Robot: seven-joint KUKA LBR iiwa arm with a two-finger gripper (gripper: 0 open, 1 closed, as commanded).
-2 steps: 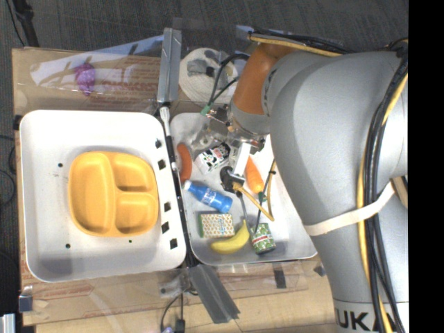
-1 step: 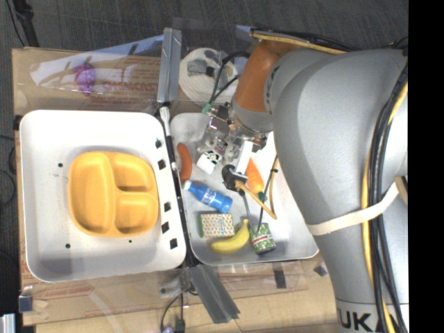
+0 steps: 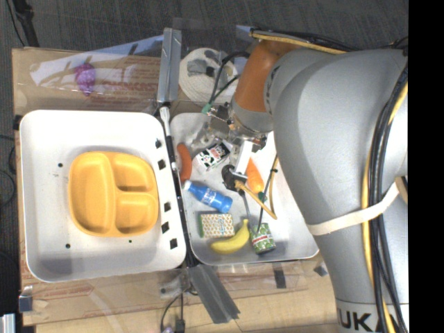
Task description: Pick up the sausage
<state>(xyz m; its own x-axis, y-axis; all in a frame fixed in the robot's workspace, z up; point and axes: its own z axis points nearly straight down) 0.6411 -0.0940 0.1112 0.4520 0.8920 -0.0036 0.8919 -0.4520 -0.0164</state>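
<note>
Camera view: the arm [image 3: 333,151] reached in from 3 o'clock and covered much of the right bin [image 3: 288,250]. Its hand [image 3: 236,146] hung low over the 12 o'clock half of that bin. How wide the hand stood could not be told from this slant, and nothing could be seen in its hold.

The sausage [image 3: 184,160] lay on the floor of the right bin at its 9 o'clock side, close along the wall shared with the left bin [image 3: 41,186]. Its length ran roughly from 12 to 6 o'clock. It lay at 9 o'clock from the hand, near but apart, and looked untouched.

A black-and-white carton [image 3: 211,156] sat between the hand and the sausage, just beside both. A blue bottle [image 3: 209,197] lay at 5 o'clock from the sausage, with its near end close. A carrot [image 3: 254,177] lay at 5 o'clock from the hand. A box [image 3: 216,224], a banana [image 3: 232,240] and a can [image 3: 263,241] lined the 6 o'clock edge. The left bin held a yellow plate [image 3: 114,193].

The risks, as I judged them:
- The hand might close on the carton, since that lay nearer than the sausage.
- The wall beside the sausage left little room on that side, so the hand might strike the rim or press the sausage flat.
- A round, smooth sausage could roll or slip out of an off-centre grip.
- A sideways sweep could push the carton into the sausage and wedge it harder against the wall.
</note>
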